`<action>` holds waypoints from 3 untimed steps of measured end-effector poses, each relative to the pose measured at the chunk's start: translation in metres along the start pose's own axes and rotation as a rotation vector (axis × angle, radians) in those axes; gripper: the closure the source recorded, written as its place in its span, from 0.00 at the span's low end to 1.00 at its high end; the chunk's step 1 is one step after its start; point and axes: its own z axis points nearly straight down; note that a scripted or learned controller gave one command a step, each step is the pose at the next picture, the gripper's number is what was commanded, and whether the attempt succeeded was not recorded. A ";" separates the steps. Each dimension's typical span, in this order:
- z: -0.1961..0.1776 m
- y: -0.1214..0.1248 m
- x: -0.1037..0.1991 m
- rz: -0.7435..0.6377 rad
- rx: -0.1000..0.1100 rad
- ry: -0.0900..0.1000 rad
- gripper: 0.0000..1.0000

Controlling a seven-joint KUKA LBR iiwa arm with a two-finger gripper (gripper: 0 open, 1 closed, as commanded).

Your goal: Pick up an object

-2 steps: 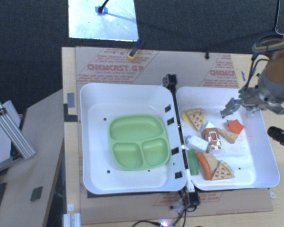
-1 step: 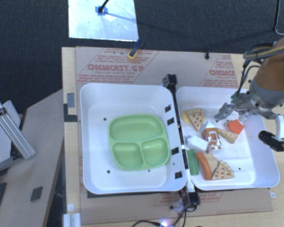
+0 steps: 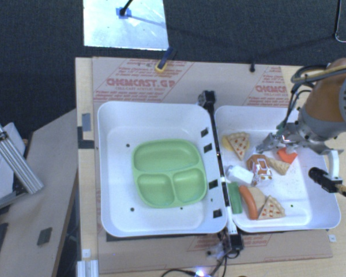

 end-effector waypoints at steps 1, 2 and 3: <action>0.015 0.005 -0.005 -0.003 -0.004 -0.011 0.00; 0.000 0.009 -0.008 -0.001 -0.020 -0.019 1.00; -0.064 0.011 -0.013 -0.003 0.005 -0.001 1.00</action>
